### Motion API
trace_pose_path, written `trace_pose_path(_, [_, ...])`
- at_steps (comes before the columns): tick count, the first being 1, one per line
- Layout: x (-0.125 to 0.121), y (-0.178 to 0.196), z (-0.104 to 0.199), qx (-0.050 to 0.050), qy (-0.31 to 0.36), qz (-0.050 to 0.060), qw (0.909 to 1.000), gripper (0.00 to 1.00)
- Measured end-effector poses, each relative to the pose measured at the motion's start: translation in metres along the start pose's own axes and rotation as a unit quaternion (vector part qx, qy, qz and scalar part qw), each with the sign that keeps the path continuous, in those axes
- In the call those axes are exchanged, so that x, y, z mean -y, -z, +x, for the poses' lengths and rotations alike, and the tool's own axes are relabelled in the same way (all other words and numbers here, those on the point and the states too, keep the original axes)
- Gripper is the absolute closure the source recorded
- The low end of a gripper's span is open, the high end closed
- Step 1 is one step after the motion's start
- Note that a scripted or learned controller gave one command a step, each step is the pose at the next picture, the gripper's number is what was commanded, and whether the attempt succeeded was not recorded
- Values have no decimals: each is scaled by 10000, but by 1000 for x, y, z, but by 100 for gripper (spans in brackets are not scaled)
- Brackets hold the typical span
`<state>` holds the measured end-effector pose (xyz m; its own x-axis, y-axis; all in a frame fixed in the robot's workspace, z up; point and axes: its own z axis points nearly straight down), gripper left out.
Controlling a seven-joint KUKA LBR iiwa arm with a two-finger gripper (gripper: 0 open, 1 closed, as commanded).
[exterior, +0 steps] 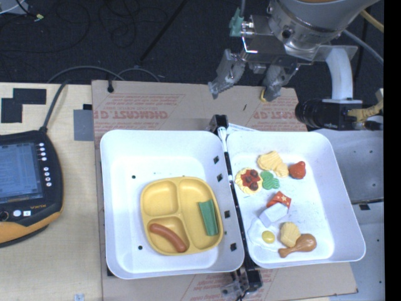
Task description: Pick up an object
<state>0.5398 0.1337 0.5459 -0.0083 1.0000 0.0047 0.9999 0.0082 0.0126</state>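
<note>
A: Start at the near edge. What lies farthest from the fingers?

B: The chicken drumstick (299, 244), in the near part of the right bin (343, 231), with a fried egg (267, 236) and a crinkled yellow chip (289, 232) just beside it. All are well below the fingertips.

A: And in the left bin (119, 168)?

B: A yellow divided tray (160, 196) holding a sausage (167, 237) and a green block (208, 217), down and to the left of the fingers.

A: Moving up toward them?

B: A red-and-white carton (276, 208), then a small pizza (250, 180) touching a green piece (270, 180), a yellow ridged piece (272, 161) and a red piece (297, 169). These sit almost straight below the fingers, still apart from them.

A: The gripper (246, 88) itself?

B: It hangs above the cardboard (163, 105) past the bins' far rims. Its two fingers (223, 79) are spread wide, with nothing between them.
</note>
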Motion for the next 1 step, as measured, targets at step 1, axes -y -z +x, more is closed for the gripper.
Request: trace_pose_path(1, [68,-62,82,35,16,119,9999,0])
